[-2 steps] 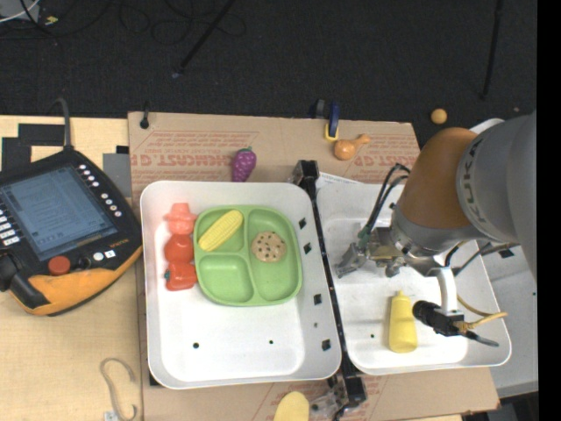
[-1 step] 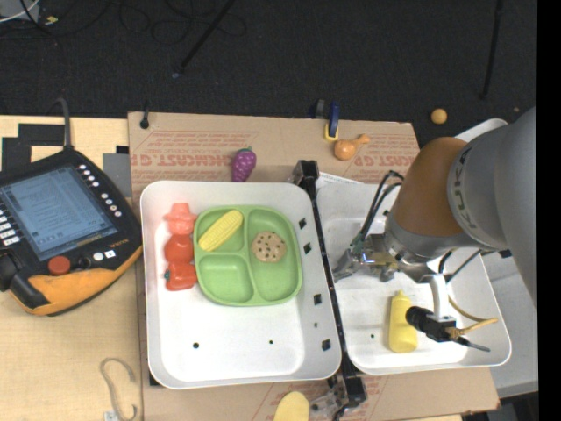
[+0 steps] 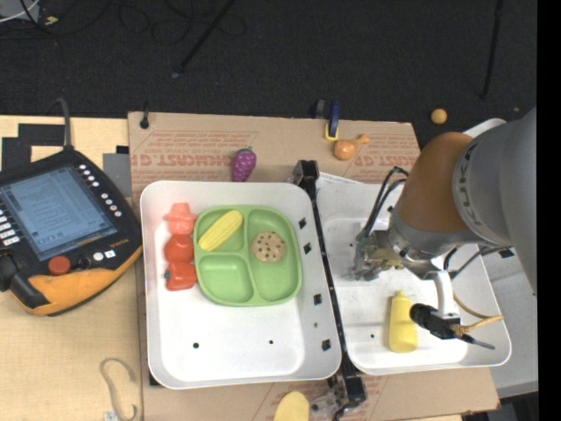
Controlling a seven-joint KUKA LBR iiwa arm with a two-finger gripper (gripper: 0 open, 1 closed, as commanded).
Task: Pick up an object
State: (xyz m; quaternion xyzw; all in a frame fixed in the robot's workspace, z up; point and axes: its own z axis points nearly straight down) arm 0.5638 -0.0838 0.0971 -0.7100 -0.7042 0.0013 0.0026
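Note:
My gripper (image 3: 365, 261) reaches down into the right bin (image 3: 351, 323), near the middle of its left half, with the grey arm and orange wrist band above it. A yellow squeeze bottle (image 3: 401, 324) lies on the bin floor to the front right of the gripper, apart from it. In the left bin (image 3: 228, 345) stands a green divided plate (image 3: 230, 281) with a yellow corn cob (image 3: 219, 229) and a cookie (image 3: 268, 247) in its back compartments. Red and pink toy pieces (image 3: 180, 249) lie just left of the plate.
Behind the bins, a purple grape bunch (image 3: 244, 163), an orange gourd (image 3: 348, 147) and a small orange ball (image 3: 438, 116) lie on the cardboard and floor. A teach pendant (image 3: 61, 226) rests at the left. A yellow object (image 3: 292, 405) sits at the front edge.

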